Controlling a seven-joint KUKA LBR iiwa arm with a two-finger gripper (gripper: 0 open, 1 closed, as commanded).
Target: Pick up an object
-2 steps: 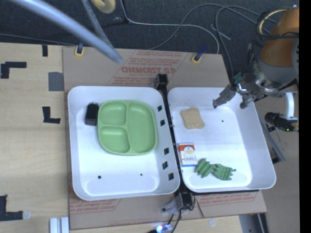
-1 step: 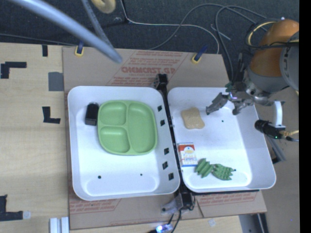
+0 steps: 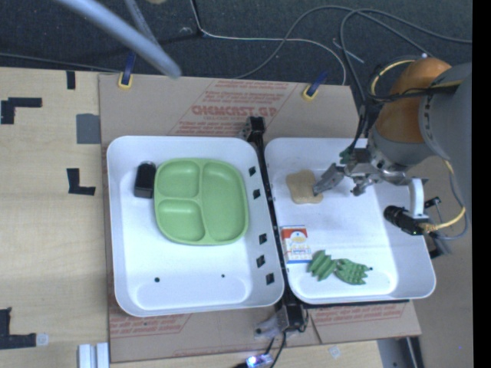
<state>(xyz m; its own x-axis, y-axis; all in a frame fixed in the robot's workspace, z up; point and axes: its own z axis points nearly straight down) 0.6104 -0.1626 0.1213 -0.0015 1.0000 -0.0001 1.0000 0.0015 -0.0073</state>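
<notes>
- Nearest the camera, at the lower edge of the view, sits the front rim of the two white bins, with a dark clip (image 3: 285, 318) at the joint between them.
- The bench (image 3: 46, 228) is pale wood with a few dark marks, and a brown cardboard sheet (image 3: 222, 110) lies under both bins; beyond it the floor is dark, with thin cables trailing across.
- The left bin (image 3: 126, 282) holds a green divided plate (image 3: 202, 202), lying flat and taking up much of its upper half, with a small black block (image 3: 144, 180) just beside the plate's left edge.
- The right bin (image 3: 410, 271) holds three things, and the arm (image 3: 430, 117) reaches into it from the right, grey with an orange band.
- The gripper (image 3: 331, 179) sits low in the upper part of the right bin, its dark fingers spread apart and pointing left.
- The tan sponge (image 3: 303, 188) lies in the upper left of the right bin, near the dividing wall, just left of the fingertips; whether they touch it I cannot tell. It looks roughly squarish, with no clear long axis.
- The green bean pods (image 3: 339, 268) lie near the front of the right bin, well apart from the gripper, their long axis running left to right with a slight downward tilt to the right.
- A small white and red packet (image 3: 295, 244) lies against the dividing wall, between the sponge and the pods.
</notes>
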